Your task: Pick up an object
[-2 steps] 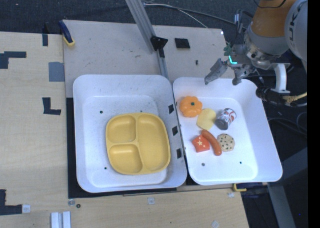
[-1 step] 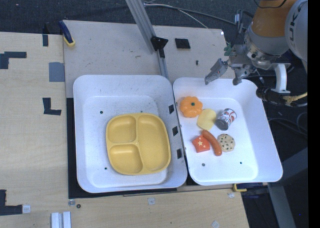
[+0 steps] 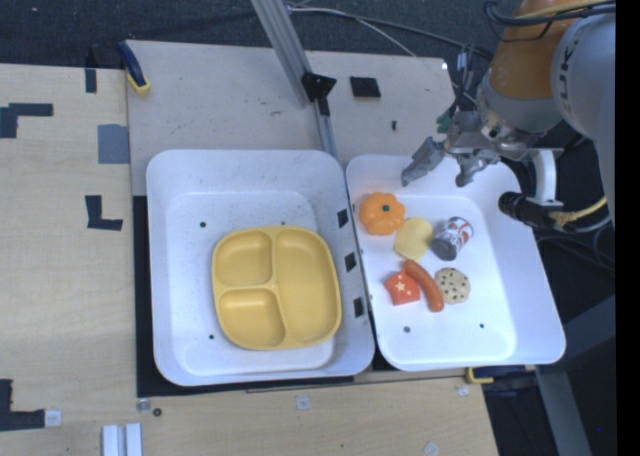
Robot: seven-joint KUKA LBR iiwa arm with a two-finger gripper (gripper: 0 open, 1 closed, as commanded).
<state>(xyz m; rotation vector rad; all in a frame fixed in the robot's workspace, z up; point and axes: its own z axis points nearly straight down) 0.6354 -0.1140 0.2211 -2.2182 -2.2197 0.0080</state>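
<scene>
While hovering over the far edge of the right bin point(image 3: 520, 284), gripper point(image 3: 438, 172) showing fingers spread apart — nothing between them. Sitting below it, toward the bin's left edge: orange pumpkin point(image 3: 381, 213), touching a pale yellow piece point(image 3: 413, 238). Lying just right of that, a small can point(image 3: 452, 236) on its side. Resting nearer the front edge — red block with a star point(image 3: 402, 288), red sausage point(image 3: 425, 285) leaning against it, and a chip cookie point(image 3: 452, 286) just beside the sausage. Occupying the middle of the left bin point(image 3: 180, 194): yellow divided plate point(image 3: 275, 285), three compartments, tilted slightly toward the front right corner.
</scene>
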